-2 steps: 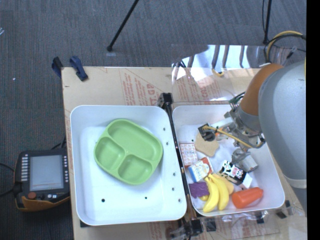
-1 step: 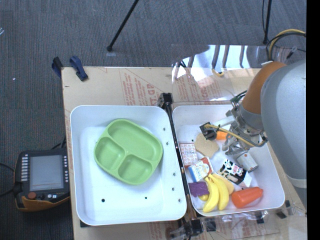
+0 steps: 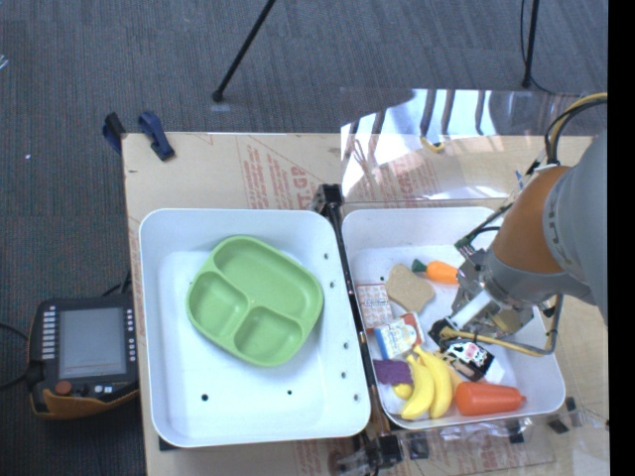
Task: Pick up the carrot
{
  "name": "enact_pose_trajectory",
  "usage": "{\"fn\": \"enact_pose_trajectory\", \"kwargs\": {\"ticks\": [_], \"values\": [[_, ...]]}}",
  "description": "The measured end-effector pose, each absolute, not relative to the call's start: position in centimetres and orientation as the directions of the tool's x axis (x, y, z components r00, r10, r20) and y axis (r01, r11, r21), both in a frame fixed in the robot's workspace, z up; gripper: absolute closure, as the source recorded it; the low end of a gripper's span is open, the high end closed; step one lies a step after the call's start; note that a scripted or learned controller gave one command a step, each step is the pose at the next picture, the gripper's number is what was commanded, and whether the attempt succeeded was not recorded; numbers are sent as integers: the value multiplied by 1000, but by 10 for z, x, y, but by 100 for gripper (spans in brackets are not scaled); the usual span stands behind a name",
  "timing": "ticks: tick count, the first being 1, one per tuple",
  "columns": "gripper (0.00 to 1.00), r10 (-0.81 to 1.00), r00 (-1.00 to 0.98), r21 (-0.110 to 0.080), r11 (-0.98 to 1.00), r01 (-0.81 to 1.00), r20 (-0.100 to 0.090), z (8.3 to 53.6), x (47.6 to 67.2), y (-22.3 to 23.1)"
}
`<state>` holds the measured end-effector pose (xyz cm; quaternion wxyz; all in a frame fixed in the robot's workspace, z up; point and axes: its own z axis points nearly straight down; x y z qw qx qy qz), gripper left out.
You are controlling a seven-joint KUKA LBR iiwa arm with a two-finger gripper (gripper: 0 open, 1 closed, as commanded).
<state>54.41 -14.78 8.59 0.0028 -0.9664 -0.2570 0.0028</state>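
Note:
A small orange carrot (image 3: pixel 440 272) with a green top lies in the right bin (image 3: pixel 362 228), near the bin's middle, pointing right. My gripper (image 3: pixel 458 317) hangs low over the same bin, just below and slightly right of the carrot. The arm's orange band and grey wrist rise behind it to the right. Nothing can be seen between the gripper and the carrot, and the two look apart.
Around the gripper in the right bin lie a toast slice (image 3: pixel 409 288), a small carton (image 3: pixel 395 338), a purple piece (image 3: pixel 390 372), bananas (image 3: pixel 429 385), a long orange-red item (image 3: pixel 488 398) and a card (image 3: pixel 372 301). A green divided plate (image 3: pixel 255 300) sits in the left bin (image 3: pixel 164 266).

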Motion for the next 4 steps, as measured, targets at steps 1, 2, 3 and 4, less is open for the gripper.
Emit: {"fn": "enact_pose_trajectory", "kwargs": {"ticks": [1, 2, 3, 4], "values": [[0, 496, 868, -6, -868, 496, -3, 86, 544, -148], [0, 261, 965, -5, -965, 261, -4, 86, 589, -145], [100, 261, 965, -11, -965, 261, -7, 95, 588, -145], [0, 261, 965, -11, -965, 261, -8, 94, 588, -145]]}}
